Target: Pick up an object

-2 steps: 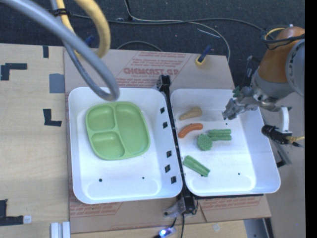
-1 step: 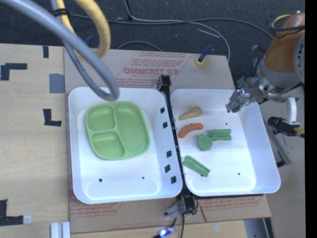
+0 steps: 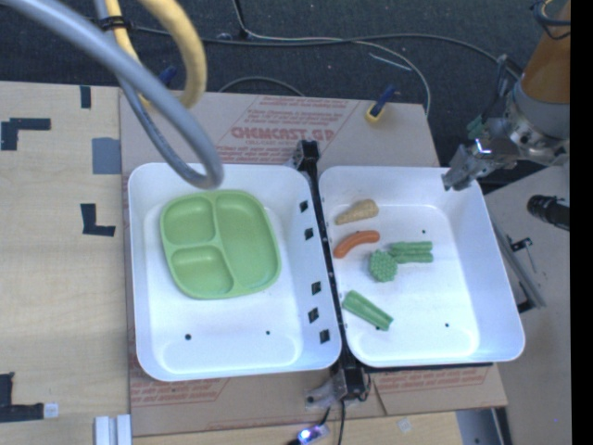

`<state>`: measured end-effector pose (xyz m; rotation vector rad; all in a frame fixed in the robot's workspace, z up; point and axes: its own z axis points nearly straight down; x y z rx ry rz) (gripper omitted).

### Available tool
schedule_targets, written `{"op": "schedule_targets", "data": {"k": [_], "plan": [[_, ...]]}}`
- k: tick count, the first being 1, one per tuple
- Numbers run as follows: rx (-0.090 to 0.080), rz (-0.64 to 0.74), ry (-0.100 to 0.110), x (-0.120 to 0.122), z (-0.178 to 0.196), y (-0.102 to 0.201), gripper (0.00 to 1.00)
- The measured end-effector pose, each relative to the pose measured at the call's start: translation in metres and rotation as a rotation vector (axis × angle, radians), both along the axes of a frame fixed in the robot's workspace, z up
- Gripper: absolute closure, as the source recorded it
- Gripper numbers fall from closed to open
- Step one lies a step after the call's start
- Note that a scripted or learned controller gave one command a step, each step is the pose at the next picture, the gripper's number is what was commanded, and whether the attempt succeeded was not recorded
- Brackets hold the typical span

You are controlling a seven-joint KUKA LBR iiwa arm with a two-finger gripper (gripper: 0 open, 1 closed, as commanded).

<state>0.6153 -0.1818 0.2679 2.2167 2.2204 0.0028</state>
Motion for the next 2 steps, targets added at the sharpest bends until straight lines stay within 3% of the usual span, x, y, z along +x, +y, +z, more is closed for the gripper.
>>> {"op": "schedule_targets", "data": {"k": [1, 2], "plan": [[0.002, 0.005, 0.004, 0.013, 0.0, 0.056, 1.0], [0.002, 0.004, 0.006, 0.007, -0.004, 0.111, 1.0]]}}
